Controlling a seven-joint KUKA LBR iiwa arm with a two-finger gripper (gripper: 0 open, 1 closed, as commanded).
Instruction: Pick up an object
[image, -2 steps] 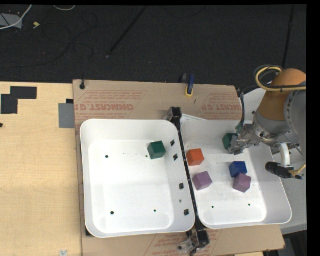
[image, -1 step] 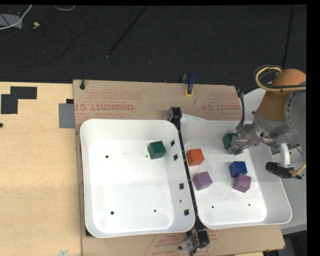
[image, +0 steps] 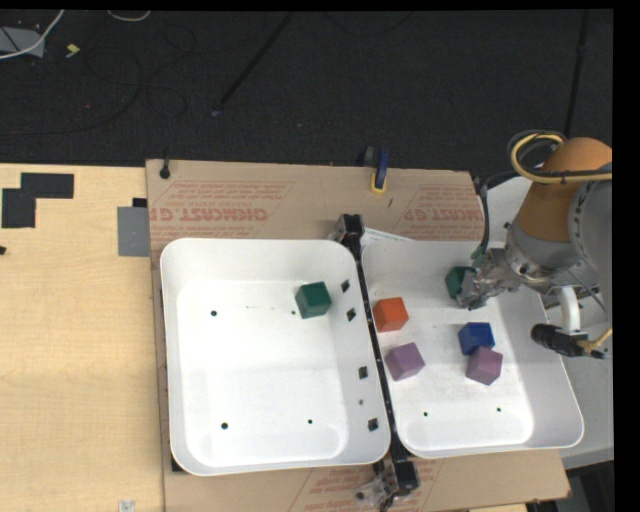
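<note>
My gripper (image: 474, 288) reaches down into the upper right part of the right bin (image: 430, 440). A dark green block (image: 457, 281) lies right against its left side, partly hidden by it. I cannot tell whether the block is held. Below it in the same bin lie a blue cube (image: 476, 337) and a purple cube (image: 484, 365). Closer to the divider sit an orange cube (image: 390, 314) and a second purple cube (image: 404, 360). A green cube (image: 313, 299) rests in the upper right of the left bin (image: 200, 440).
The grey arm with its orange band (image: 560, 200) comes in over the right bin's far right corner. A black divider with clips (image: 365, 340) runs between the bins. Cardboard (image: 260, 205) lies under both bins, with a blue and yellow clamp (image: 378, 172) at its back edge.
</note>
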